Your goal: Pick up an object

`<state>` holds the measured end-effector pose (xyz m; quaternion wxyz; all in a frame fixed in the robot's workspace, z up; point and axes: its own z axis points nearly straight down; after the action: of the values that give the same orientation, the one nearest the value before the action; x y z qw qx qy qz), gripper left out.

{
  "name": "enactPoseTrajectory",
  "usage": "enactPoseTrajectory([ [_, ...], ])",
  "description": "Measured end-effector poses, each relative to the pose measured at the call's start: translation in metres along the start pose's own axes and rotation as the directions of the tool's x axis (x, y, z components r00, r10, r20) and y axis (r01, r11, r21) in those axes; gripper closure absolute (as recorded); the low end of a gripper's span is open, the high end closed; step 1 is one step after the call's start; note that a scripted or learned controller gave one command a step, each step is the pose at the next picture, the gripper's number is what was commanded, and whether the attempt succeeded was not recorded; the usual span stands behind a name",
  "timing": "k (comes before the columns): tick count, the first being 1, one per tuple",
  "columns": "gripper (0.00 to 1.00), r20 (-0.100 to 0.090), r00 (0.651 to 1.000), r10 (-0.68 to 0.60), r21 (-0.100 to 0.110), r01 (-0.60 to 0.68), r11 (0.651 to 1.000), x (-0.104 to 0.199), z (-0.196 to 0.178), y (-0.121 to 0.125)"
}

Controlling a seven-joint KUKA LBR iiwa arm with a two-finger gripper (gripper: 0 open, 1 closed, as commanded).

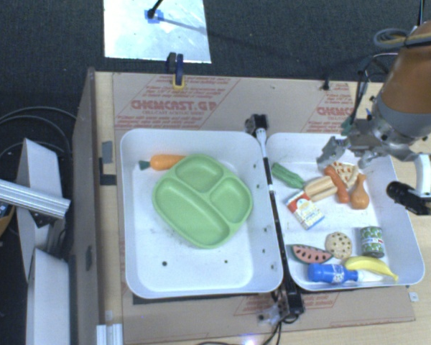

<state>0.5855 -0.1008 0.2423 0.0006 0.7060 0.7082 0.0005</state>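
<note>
Nearest you, the right bin (pixel 409 264) holds a banana (pixel 371 266), blue bottle (pixel 332 273), watermelon slice (pixel 307 253) and can (pixel 372 240). Farther back, the hot dog (pixel 321 187) lies just below the gripper (pixel 347 149), its length running left-right; whether that hand is released or clenched, you cannot tell. The left bin (pixel 144 264) holds a green plate (pixel 202 200) and carrot (pixel 165 162).

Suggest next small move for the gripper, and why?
Probably lower the gripper straight down toward the toy food under it. It hovers over the right bin, just above the pizza slice and drumstick, with nothing seen held.
</note>
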Motion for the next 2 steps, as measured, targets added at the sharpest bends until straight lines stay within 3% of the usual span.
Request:
enactPoseTrajectory([
  [1, 0.00, 0.002, 1.000, 0.004, -0.002, -0.004, 1.000, -0.047, 0.013, 0.007],
  [2, 0.00, -0.002, 1.000, 0.002, 0.009, -0.002, 1.000, -0.035, 0.123, 0.001],
])
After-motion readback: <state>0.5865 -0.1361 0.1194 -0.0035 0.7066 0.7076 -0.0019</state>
